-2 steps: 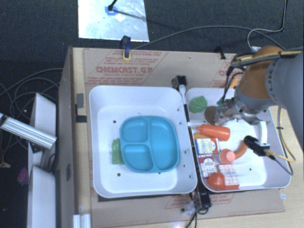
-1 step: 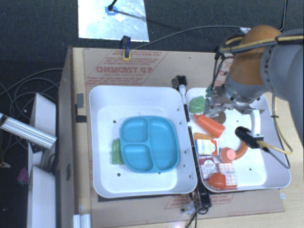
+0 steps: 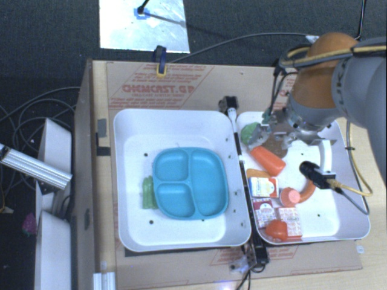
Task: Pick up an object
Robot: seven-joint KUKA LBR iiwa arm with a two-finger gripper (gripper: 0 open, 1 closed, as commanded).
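Note:
My gripper (image 3: 265, 136) hangs low over the back left corner of the right bin (image 3: 351, 219). It is right beside a green rounded object (image 3: 248, 132) and just behind an orange carrot-like piece (image 3: 268, 159). Whether it touches either one is unclear. Nearer the front of this bin lie an orange-and-white packet (image 3: 263, 186), a pink and orange sausage shape (image 3: 299, 193), a red-and-white packet (image 3: 290, 217) and a red tomato-like piece (image 3: 276, 229).
The left bin (image 3: 130, 162) holds a blue divided plate (image 3: 188, 182) with a green piece (image 3: 147, 192) at its left edge. The arm's grey body with its orange band (image 3: 323, 71) reaches in over the right bin's back edge.

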